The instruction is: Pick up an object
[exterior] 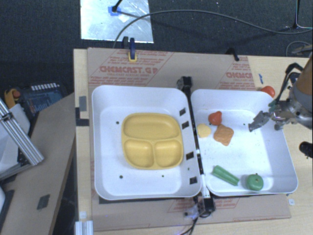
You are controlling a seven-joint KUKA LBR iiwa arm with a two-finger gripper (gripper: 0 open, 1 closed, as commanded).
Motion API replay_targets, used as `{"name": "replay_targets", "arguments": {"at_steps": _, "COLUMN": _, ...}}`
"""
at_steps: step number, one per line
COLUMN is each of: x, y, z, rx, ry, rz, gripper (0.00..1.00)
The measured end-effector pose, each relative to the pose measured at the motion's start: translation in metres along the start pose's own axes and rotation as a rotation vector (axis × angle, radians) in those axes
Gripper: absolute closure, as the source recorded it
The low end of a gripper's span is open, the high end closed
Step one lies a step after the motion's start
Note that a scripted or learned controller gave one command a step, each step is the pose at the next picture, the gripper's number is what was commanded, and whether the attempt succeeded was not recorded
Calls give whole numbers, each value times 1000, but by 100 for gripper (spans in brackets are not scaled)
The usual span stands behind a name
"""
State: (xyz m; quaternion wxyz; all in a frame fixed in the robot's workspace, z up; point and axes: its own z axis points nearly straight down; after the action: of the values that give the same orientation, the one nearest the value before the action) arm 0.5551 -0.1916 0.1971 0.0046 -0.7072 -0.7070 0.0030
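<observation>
My gripper [258, 122] hangs over the right bin's [274, 153] right edge; can't tell its finger state. Nearest target, the orange block [223, 134], lies toward the bin's left edge, beside the red piece [214, 117].

Reading "CHEMCAST" with a further short, unclear string of letters after it, printed in red on the brown cardboard sheet [146, 65] lying under the two bins, well to the left of the jaws and farther from the camera. Showing the same red lettering a second time on that sheet nearer the jaws, just left of them and beyond the far rim of the right bin [234, 93], standing at a slant and too small and cropped to spell out in full. Carrying no other legible words, numbers or signs anywhere else in view.
</observation>
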Motion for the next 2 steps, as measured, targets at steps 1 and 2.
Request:
{"name": "replay_targets", "arguments": {"at_steps": 1, "x": 1, "y": 3, "z": -7, "rx": -12, "ry": -3, "rz": -4, "gripper": 0}}
{"name": "replay_targets", "arguments": {"at_steps": 2, "x": 9, "y": -2, "z": 47, "rx": -9, "ry": -2, "rz": -3, "gripper": 0}}
